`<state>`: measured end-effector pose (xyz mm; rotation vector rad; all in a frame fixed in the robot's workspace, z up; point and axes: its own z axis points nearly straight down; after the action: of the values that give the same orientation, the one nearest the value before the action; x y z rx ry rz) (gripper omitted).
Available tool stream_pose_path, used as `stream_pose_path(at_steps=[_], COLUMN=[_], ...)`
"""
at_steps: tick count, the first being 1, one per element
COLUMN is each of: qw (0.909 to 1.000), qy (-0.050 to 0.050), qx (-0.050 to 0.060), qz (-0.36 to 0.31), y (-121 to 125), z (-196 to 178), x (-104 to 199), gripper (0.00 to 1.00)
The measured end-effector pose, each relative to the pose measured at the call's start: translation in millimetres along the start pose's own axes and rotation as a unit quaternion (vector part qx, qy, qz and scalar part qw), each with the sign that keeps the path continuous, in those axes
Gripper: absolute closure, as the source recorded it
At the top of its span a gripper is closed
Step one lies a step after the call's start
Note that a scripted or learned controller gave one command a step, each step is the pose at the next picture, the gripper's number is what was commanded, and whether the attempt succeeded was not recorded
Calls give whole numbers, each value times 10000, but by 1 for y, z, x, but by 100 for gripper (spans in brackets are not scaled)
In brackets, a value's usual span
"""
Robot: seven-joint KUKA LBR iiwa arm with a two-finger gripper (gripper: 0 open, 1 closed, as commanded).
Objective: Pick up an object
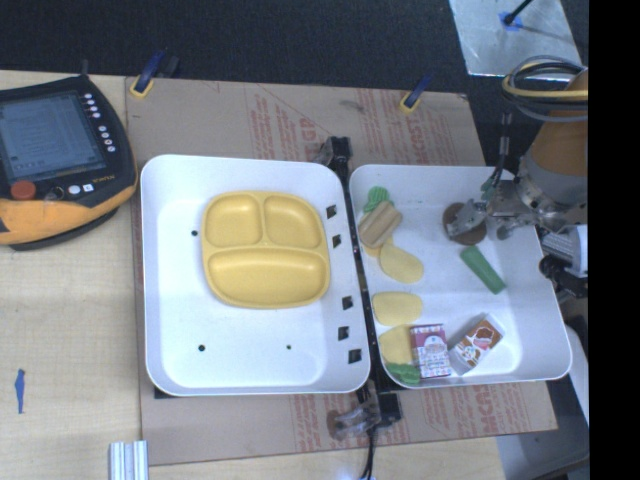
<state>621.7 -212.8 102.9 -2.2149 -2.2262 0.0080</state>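
Note:
The right bin [540, 353] holds several small things. A tan bun-like piece [379, 225] lies on a green piece [375, 199] at the upper left. Below them lie two flat yellow ovals [401, 263] [397, 307]. A third yellow piece [394, 345] sits beside a red and white carton [432, 352] and a brown and white carton [476, 343]. A green stick [483, 270] lies at the middle right. My gripper [466, 222] hangs over the upper right part of this bin, just above and left of the green stick. Nothing is seen held in it.
The left bin [170, 318] holds a yellow divided plate [266, 249]. A teach pendant [55, 158] lies on the bench at the far left. The arm [552, 153] enters over the right bin's upper right corner. Clamps join the bins at the middle [340, 152].

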Motion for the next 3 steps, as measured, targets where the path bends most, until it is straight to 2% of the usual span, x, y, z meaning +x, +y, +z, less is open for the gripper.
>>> stream_pose_path(at_steps=[1, 2, 3], qw=[10000, 10000, 10000], qy=[-4, 4, 14], qx=[-35, -32, 20], qz=[-20, 18, 11], y=[37, 36, -28], z=[9, 9, 11], x=[40, -1, 1], gripper=[0, 0, 0])
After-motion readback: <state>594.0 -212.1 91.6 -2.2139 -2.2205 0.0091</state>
